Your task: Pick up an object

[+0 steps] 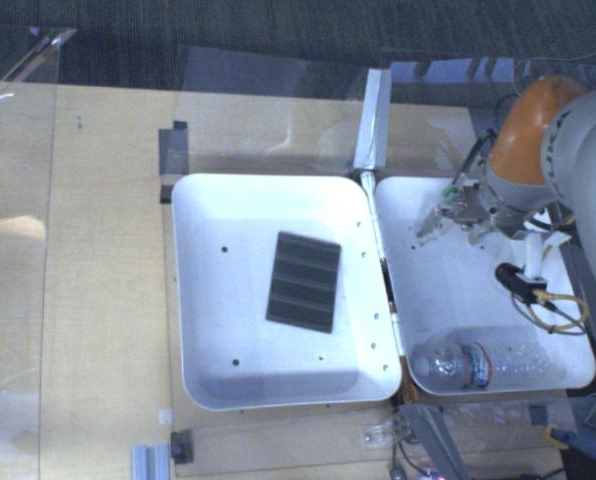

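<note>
The wooden bench (88,298) carries two shallow white bins side by side. The left bin (208,368) holds a dark ribbed rectangular pad (304,281), lying flat near its middle and turned slightly askew. The grey arm (578,148), with its orange band (528,128), reaches over the right bin (448,298) near its far edge. A clear plastic bottle (478,365) lies on its side along that bin's near wall. The gripper (440,220) hangs above the bin floor; how it is set, I cannot tell.
</note>
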Robot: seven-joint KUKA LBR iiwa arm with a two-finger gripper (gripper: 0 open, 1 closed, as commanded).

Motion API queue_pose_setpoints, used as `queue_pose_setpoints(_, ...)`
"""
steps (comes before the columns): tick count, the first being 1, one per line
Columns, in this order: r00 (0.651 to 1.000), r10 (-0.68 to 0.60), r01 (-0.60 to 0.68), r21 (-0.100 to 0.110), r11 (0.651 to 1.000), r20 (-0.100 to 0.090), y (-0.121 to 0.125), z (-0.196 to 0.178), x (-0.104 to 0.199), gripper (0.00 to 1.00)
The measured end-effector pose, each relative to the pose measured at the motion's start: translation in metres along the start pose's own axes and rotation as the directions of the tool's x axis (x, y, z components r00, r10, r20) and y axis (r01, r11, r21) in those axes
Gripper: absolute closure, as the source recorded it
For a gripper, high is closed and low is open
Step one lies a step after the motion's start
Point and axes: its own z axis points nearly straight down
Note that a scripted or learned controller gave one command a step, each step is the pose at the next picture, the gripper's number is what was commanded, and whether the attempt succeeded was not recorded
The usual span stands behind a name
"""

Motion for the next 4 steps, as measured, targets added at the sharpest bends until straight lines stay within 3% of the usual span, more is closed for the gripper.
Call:
queue_pose_setpoints(1,0.973,0.231,-0.231,0.001,0.973,0.000,-0.007,0.000,0.026,0.00)
queue_pose_setpoints(2,0.972,0.235,-0.235,0.000,0.972,0.001,-0.014,-0.073,-0.033,0.00)
queue_pose_setpoints(3,0.947,0.321,-0.321,-0.002,0.947,-0.001,-0.048,-0.002,0.034,0.00)
queue_pose_setpoints(4,0.993,0.120,-0.120,0.002,0.993,0.001,-0.071,-0.093,-0.010,0.00)
